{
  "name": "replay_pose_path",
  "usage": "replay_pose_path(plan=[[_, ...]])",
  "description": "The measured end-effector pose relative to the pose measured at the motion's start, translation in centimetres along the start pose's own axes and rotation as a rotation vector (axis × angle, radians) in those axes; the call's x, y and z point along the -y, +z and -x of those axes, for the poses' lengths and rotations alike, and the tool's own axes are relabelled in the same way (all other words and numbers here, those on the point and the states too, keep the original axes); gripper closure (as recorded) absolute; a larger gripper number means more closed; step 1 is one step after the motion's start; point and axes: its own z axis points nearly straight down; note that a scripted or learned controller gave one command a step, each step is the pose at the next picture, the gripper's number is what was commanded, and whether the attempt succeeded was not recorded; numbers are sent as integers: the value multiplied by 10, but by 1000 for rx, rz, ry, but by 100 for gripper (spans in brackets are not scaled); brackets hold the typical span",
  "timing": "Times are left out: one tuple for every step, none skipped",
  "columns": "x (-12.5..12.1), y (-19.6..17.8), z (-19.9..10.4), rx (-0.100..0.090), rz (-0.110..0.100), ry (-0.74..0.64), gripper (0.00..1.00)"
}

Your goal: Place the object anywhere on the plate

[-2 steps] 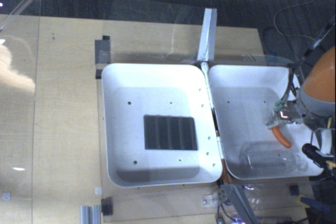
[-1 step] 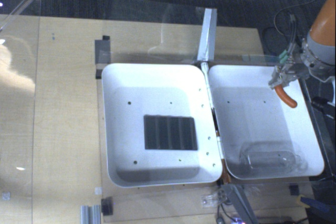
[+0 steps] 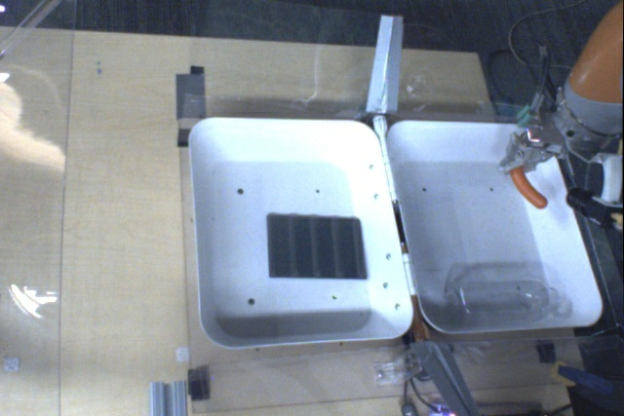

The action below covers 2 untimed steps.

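Note:
A dark grey ridged plate [image 3: 317, 246] lies flat in the middle of the left bin [image 3: 219, 209]. My gripper [image 3: 521, 166] hangs over the far right part of the right bin [image 3: 439, 209], pointing down and to the left. A small orange carrot-shaped object [image 3: 532, 191] slants down from the fingertips, its upper end pinched between them. The gripper is shut on that end. The object hangs a bin's width to the right of the plate.
A clear plastic bottle [image 3: 502, 293] lies on its side near the front wall of the right bin. A metal post [image 3: 385, 63] stands behind the ridge where the two bins meet. Cables run along the right side of the bench.

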Motion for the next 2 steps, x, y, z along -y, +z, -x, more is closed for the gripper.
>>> replay_pose_path(plan=[[-42,-120,-30,1,6,39,100],[-42,-120,-30,0,5,39,0]])
